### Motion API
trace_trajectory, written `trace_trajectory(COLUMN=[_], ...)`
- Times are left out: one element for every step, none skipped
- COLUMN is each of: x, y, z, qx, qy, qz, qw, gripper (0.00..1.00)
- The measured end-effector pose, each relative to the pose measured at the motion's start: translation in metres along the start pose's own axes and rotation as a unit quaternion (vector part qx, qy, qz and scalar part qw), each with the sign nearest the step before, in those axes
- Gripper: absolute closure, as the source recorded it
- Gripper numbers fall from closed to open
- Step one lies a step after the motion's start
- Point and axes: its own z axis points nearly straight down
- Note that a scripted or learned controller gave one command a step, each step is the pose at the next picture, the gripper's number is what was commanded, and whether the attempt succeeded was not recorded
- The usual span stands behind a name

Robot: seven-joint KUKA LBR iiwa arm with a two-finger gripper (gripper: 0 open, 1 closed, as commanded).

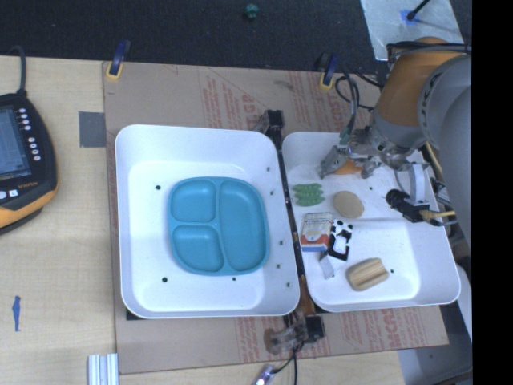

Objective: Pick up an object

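Jaws: the jaws point(343, 162) are hanging low over the far end of the right bin point(433, 283), over a small orange object point(349, 167); whether that object is sitting between them or just under them, and how far apart they are standing, I cannot tell.
Step in hand: judging by the low pose, the arm is working at the grasp itself, either closing in on the orange object or just about to lift.
Next move: it is calling for a firm close and a straight lift; the bin's far wall is lying just beside, so there is little room for sideways drift.
Orange object: mostly hidden, its long axis is not readable.
Other candidates: a green leafy piece point(308, 192) is lying near the bin's left wall with its long axis running left to right; a round tan disc point(348, 205) is sitting just beside it; a printed card point(316, 232) and a black-and-white toy point(340, 240) are touching each other mid-bin.
Wooden block point(367, 274): lying toward the near end, its long axis running left to right, tilted slightly up at the right.
Left bin point(136, 151): carrying a blue divided plate point(218, 224), well apart from the arm.
Surface point(56, 295): carrying a teach pendant point(22, 163) at its left edge.
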Motion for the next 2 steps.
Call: trace_trajectory(x=[0.008, 0.021], y=[-0.042, -0.075], z=[-0.058, 0.002], qx=[0.0, 0.001], qy=[0.0, 0.0], qz=[0.002, 0.0], qw=[1.0, 1.0], gripper=[0.0, 0.0])
